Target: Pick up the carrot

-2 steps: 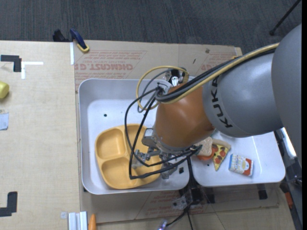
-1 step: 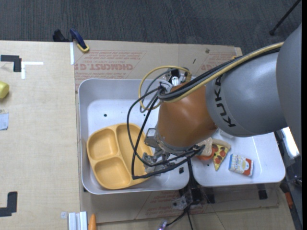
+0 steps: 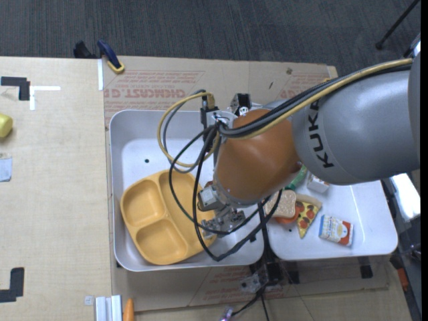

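The gripper hangs low over the yellow tray in the left bin; its grip cannot be told, nor where the carrot lies relative to it.

Yellow tray, white bin
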Controlling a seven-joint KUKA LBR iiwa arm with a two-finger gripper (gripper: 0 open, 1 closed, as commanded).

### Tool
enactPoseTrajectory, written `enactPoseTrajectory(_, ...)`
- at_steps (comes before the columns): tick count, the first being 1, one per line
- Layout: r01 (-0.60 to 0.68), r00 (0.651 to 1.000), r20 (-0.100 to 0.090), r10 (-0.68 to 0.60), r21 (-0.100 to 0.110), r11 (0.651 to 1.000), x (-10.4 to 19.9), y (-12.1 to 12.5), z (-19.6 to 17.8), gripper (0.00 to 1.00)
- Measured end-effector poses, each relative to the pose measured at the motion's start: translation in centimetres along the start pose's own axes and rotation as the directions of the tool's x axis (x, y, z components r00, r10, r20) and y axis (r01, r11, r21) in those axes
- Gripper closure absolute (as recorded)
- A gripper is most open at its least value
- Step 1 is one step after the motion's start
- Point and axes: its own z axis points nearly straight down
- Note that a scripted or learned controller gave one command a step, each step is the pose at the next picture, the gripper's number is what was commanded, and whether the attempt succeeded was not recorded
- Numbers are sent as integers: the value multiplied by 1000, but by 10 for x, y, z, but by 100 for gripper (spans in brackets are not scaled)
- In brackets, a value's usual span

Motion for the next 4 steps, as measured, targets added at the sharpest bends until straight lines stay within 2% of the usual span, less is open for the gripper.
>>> enactPoseTrajectory(2, -20, 1000, 1, 20, -1, 1000, 4, -2, -15, 100)
enactPoseTrajectory(3, -16, 1000, -2, 16, 1, 1000, 4, 12, -13, 100)
enactPoseTrajectory(4, -25, 1000, -1, 25, 7, 1000, 5, 9, -21, 100)
